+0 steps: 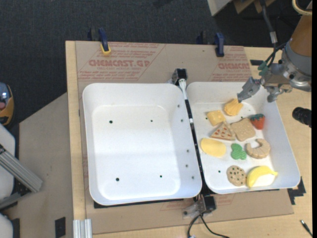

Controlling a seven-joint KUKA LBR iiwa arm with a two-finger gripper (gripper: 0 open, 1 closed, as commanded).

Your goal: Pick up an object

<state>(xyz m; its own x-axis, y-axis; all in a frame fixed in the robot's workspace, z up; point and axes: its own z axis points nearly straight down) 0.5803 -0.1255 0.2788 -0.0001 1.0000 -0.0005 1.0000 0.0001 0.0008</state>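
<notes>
We are seeing the tool [258, 92] hovering over the right bin's [287, 152] far edge, fingers spread wide, gripping nothing. Toy foods are lying in that bin; the orange piece [233, 107] is sitting just beside one fingertip.

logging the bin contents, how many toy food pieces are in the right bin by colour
Right bin, by main colour:
yellow: 4 (chunk near the fingers, cheese cube, oval piece, banana-like piece)
tan/brown: 4 (pizza slice, cracker, chocolate chip cookie, curved biscuit)
red: 1 (strawberry)
green: 1 (leafy piece)
Total: 10
</notes>
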